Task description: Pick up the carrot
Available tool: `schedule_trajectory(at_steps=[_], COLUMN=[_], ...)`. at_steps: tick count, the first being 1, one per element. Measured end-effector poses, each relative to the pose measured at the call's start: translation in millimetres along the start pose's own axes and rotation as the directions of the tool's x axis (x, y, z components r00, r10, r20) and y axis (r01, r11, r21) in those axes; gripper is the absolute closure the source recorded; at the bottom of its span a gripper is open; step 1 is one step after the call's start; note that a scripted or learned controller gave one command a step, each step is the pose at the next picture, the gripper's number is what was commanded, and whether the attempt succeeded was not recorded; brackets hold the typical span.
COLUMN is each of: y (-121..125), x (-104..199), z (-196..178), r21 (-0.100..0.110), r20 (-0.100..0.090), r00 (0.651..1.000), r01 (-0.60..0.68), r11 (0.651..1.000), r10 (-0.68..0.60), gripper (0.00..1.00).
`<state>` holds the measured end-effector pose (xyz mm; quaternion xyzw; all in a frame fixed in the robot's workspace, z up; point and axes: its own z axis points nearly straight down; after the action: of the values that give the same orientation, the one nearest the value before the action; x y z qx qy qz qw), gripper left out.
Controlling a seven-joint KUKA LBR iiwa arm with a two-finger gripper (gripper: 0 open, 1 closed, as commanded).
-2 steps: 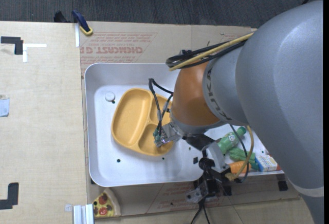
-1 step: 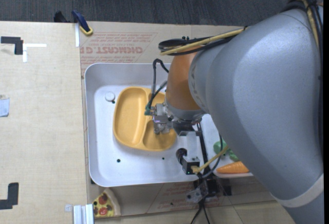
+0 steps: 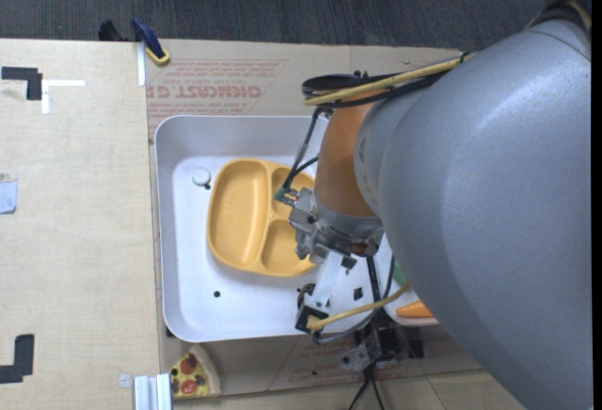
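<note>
Carrot [image 3: 415, 309], as I judge it by colour, is the small orange sliver at the lower right of centre, poking out from under my grey arm [image 3: 489, 211]. Most of it is hidden, so I cannot tell how it lies or which bin holds it. My hand [image 3: 303, 215] hangs up and to the left of it, over the right edge of the yellow divided plate [image 3: 240, 211] in the white bin [image 3: 179, 239]. It is apart from the carrot. Whether my hand is spread or pressed together I cannot tell, since the wrist covers it. I see nothing orange in it. By my reckoning no part of the pick is done yet: I have to cross to the carrot, come down, grip it and lift. A toy pizza slice [image 3: 188, 378] lies on the bench at the lower left.
</note>
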<state>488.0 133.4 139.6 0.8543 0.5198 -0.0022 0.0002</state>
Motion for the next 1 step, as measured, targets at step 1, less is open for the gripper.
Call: schedule_trajectory(at_steps=[1], y=[4.5], x=[-3.0], z=[-109.4], r21=[-0.002], r20=[-0.001], r00=[0.961], r01=[-0.277], r11=[0.961], r10=[0.277], gripper=[1.00])
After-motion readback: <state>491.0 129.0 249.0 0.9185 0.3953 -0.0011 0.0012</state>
